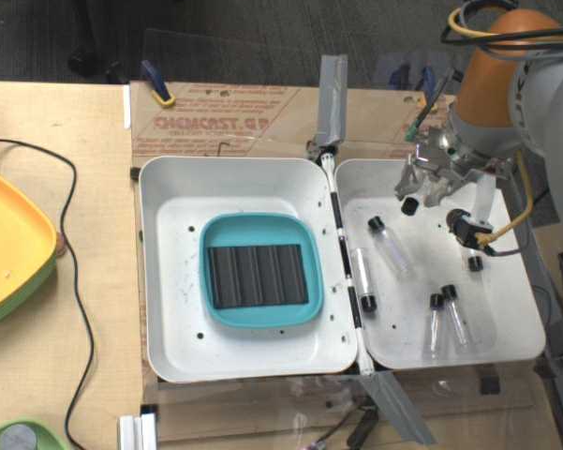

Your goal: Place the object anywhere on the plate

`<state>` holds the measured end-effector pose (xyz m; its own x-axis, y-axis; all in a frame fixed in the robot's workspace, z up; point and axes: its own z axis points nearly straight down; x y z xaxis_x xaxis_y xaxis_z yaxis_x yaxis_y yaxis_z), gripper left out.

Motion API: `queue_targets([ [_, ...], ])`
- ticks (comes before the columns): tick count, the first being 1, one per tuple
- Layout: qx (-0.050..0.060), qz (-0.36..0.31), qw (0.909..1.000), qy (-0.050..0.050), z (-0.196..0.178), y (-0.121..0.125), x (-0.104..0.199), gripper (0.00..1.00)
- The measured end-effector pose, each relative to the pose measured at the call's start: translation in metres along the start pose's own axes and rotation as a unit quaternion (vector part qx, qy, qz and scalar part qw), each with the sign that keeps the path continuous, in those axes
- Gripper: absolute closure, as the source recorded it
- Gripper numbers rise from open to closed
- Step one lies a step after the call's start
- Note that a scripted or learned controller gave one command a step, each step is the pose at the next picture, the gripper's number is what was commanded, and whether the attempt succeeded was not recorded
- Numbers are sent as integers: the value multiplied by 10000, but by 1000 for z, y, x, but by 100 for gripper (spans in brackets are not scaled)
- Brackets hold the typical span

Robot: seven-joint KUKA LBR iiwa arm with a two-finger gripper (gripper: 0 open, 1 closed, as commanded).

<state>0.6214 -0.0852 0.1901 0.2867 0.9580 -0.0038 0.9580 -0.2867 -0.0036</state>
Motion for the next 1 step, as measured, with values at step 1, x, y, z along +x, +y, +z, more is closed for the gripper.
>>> queue_targets([
  [1,-1,2,10000,1,0,0,0,0],
])
